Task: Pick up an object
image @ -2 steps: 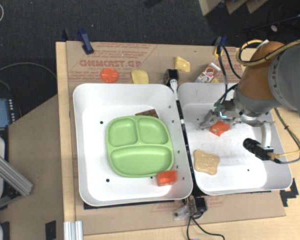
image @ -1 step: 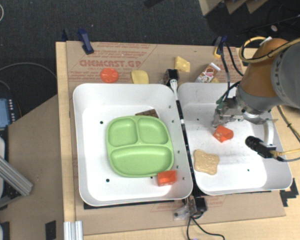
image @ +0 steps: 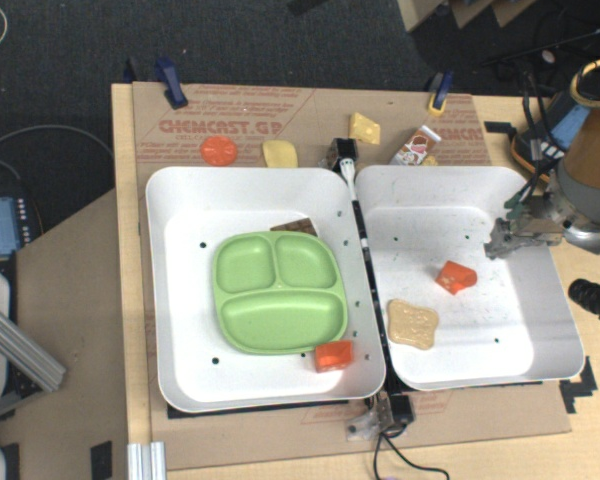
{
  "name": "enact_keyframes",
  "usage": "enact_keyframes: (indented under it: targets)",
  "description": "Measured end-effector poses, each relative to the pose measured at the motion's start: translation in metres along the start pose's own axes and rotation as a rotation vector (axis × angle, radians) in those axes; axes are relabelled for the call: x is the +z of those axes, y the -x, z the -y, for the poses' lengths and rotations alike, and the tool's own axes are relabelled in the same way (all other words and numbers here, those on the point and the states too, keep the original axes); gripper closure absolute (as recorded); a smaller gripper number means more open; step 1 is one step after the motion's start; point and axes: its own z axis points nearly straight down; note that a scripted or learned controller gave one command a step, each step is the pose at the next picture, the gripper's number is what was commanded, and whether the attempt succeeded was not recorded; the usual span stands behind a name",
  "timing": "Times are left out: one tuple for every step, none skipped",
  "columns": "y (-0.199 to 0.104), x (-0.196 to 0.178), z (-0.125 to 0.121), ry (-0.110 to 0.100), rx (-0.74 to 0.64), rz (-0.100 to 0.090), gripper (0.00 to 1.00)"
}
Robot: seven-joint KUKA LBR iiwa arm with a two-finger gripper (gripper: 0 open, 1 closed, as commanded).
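Orange catches the eye first: an orange block (image: 456, 277) lies tilted on the floor of the right bin (image: 550, 338), near its middle. Just below and to the left of it rests a tan, toast-shaped piece (image: 412, 325), flat on the bin floor and close to the bin's left wall. The two are near each other but apart.

My gripper (image: 507, 236) hangs over the right bin's upper right part, reaching in from the right edge. How my gripper is set I cannot tell from up here; it is small and dark against the white. Nothing shows in its grasp. The orange block sits to the lower left of it, clearly apart.

Over in the left bin (image: 175, 268), a green divided tray (image: 277, 293) fills the middle, three compartments, lying flat. A brown flat piece (image: 295, 227) pokes out from behind its top edge. A second orange block (image: 333, 355) rests against the tray's lower right corner, just beside the wall between the bins.

Beyond the bins, on the cardboard sheet (image: 140, 158), lie a red-orange round thing (image: 219, 151), a pale yellow piece (image: 279, 154), a yellow wedge (image: 364, 128) and a small red-and-white packet (image: 415, 148).
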Motion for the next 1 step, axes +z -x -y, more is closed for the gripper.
enact_keyframes:
  targets:
    - [-0.0040,0.0062,-0.0007,-0.007,-0.005,-0.005,0.00]
